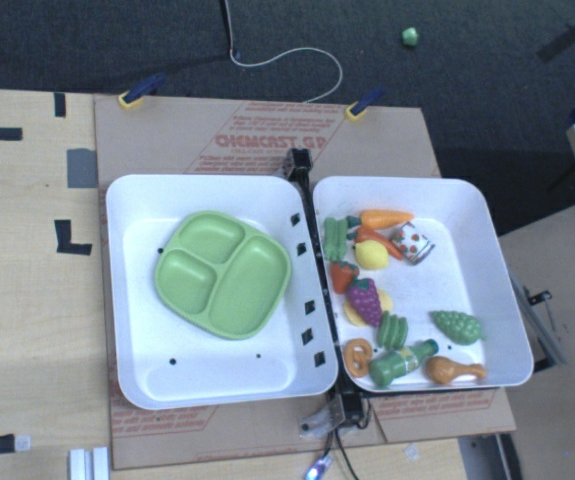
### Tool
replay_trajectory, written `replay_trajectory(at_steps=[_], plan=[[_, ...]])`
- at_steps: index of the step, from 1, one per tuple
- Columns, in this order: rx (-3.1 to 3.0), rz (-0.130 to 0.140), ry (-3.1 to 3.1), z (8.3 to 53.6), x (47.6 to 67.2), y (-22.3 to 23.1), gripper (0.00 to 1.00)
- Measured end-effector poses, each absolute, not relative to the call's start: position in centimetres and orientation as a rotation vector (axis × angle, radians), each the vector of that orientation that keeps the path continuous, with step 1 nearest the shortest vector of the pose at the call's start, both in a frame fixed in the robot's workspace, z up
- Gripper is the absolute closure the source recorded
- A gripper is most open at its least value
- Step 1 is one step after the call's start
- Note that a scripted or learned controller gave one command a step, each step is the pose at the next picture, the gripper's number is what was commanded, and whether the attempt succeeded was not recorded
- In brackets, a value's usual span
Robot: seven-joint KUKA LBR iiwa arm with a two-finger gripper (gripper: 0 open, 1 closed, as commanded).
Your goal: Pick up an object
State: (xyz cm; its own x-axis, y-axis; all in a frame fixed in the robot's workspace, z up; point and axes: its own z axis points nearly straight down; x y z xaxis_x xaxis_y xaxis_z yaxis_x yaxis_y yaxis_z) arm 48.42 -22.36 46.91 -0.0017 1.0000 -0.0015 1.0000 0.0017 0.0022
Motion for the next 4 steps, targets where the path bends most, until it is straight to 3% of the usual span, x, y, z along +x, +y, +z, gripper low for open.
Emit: replay_trajectory(at_steps=[4], plan=[[2.217,-0.001,2.22,53.1,48.5,-22.4,1.0]])
